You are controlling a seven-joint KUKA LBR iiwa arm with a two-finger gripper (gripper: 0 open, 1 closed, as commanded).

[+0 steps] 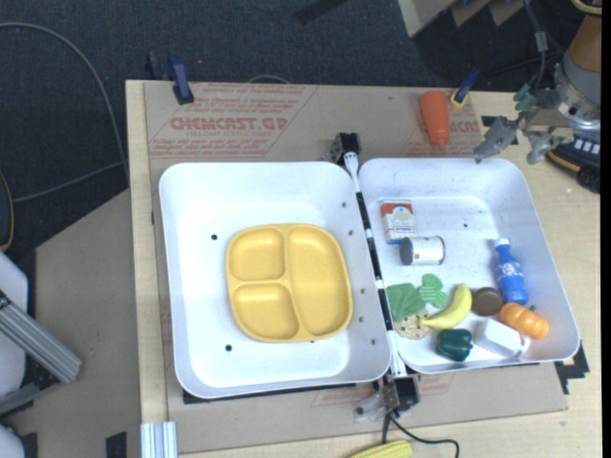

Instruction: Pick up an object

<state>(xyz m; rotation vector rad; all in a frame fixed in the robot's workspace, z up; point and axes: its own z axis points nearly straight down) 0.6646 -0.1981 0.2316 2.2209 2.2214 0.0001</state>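
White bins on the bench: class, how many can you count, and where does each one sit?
2. The shallow white left bin holds a yellow divided plastic tray; the shallow white right bin, touching it along the middle, holds the small toy foods.

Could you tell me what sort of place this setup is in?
Most likely a robotics lab bench for pick-up trials: two white bins, left and right, sit clamped on a board; toy food such as a banana fills the right one, and a gripper hangs at its far corner.
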